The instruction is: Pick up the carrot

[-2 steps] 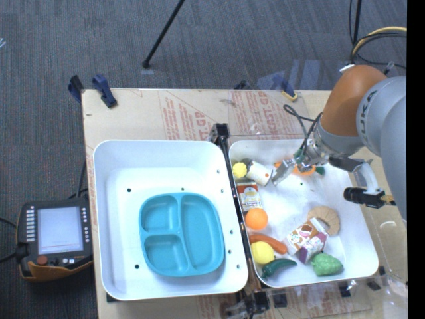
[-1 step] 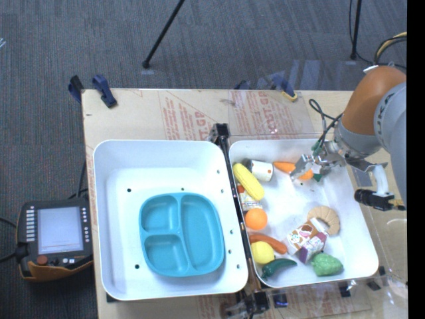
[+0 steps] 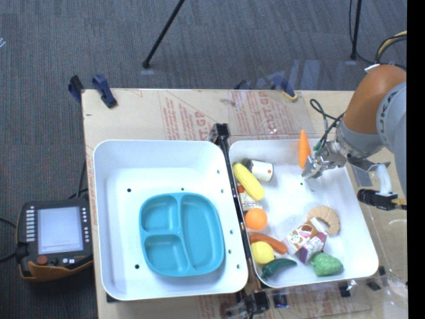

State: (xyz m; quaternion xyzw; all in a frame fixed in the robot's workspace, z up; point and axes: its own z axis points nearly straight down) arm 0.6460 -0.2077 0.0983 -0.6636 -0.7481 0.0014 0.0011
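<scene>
The carrot (image 3: 303,147) is a slim orange stick standing nearly upright at the back of the right bin (image 3: 355,208), its top crossing the bin's back rim. My gripper (image 3: 314,169) reaches in from the right and sits right at the carrot's lower end, touching or nearly touching it. The view is too small to tell whether the carrot is gripped. A second orange-red, carrot-like piece (image 3: 268,242) lies low in the same bin near its front left.
The right bin also holds a corn cob (image 3: 248,181), a small can (image 3: 261,171), an orange (image 3: 255,218), a lemon (image 3: 263,252), a green pepper (image 3: 278,266), a carton (image 3: 306,238), a bread slice (image 3: 325,218) and a green lump (image 3: 327,264). A blue divided plate (image 3: 180,234) lies in the left bin (image 3: 116,178).
</scene>
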